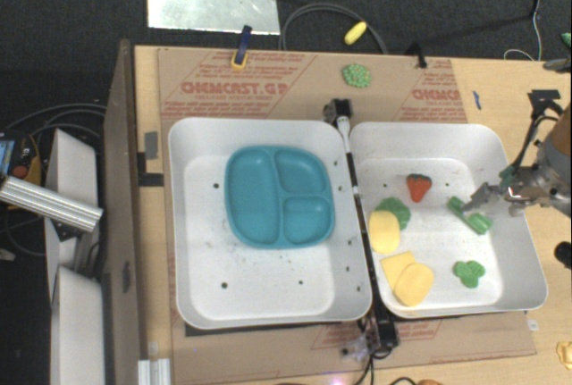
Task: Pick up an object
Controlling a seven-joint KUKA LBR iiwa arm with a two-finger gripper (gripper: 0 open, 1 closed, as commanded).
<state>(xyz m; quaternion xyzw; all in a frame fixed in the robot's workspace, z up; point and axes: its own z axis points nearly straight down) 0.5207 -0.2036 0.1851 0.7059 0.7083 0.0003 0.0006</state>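
Green block: a small green piece [471, 216] is lying in the right bin near its right edge, tilted, with the fingertips sitting right at its upper end.
Gripper: the gripper [490, 194] is reaching in over the right bin's right rim; whether its fingers are spread or pinching the green piece is not something the view is making clear, since the tips are blurring into the piece.
Arm: the grey arm [545, 182] is entering from the right edge of the bench, hanging over the bin's right wall.
Right bin: the white bin [447, 142] is also holding a red strawberry-like toy [419, 187] near its middle toward the far edge, a green leafy piece [396, 213] touching a pale yellow piece [384, 233] by the left wall, two yellow pieces [409, 278] overlapping near the front left corner, and a small green broccoli-like toy [468, 272] near the front right corner.
Left bin: the left white bin [201, 285] is carrying a teal divided plate [279, 196] at its centre.
Bench: a green knobbly object [357, 75] is resting on the cardboard near the far edge, well apart from both bins.
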